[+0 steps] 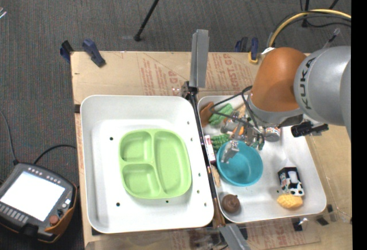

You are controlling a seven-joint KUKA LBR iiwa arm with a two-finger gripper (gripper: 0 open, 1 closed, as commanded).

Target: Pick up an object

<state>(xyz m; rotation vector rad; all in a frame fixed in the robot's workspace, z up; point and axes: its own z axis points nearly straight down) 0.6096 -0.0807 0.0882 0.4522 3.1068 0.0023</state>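
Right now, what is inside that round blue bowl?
The round blue bowl in the right white bin shows bare blue inside. The gripper hangs over its left rim, covering that part.

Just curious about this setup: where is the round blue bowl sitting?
The round blue bowl sits in the right white bin, near its left side, just below the gripper.

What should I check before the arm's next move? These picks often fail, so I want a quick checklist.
1. Gripper over the right bin: ok.
2. Target under it: at the blue bowl's near rim: ok.
3. Object between the fingers: cannot tell.
4. Clutter near the gripper: green items close by: not ok.
5. Other picks free: brown piece, cow-print item, yellow piece lie apart: ok.
6. Green tray in the left bin, away from the arm: ok.
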